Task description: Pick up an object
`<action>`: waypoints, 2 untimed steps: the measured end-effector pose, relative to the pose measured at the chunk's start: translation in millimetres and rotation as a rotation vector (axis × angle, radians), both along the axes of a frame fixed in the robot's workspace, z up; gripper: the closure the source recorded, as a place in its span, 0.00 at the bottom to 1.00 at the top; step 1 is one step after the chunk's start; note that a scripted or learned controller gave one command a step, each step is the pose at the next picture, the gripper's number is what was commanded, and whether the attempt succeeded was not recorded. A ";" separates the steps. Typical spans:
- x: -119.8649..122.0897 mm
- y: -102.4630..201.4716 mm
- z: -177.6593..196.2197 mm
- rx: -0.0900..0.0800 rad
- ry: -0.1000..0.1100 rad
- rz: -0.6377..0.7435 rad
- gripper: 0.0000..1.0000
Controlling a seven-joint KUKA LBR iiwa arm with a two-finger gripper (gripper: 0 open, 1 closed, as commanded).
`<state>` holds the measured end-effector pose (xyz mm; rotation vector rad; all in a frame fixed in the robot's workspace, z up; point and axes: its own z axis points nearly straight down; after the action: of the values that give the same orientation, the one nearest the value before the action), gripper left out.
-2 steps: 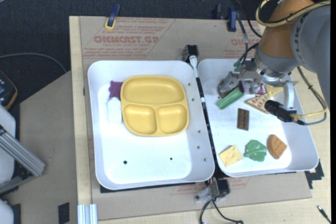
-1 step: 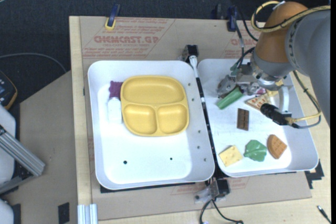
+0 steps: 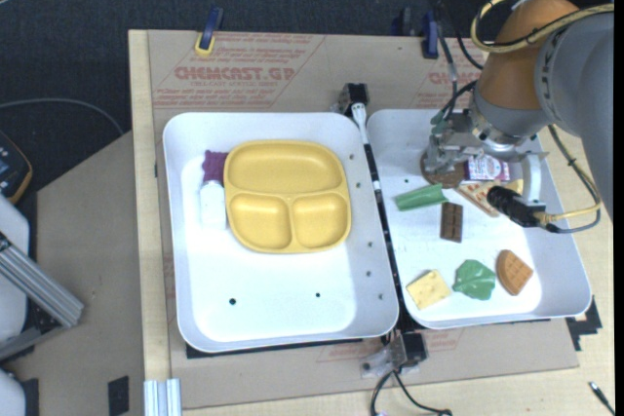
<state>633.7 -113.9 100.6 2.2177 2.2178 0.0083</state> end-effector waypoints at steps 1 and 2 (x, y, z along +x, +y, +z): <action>2.3 -2.1 64.8 -0.002 -0.001 0.000 1.00; 4.2 -2.4 119.6 -0.002 -0.002 0.001 1.00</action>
<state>637.9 -116.3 220.2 2.2147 2.2168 0.0077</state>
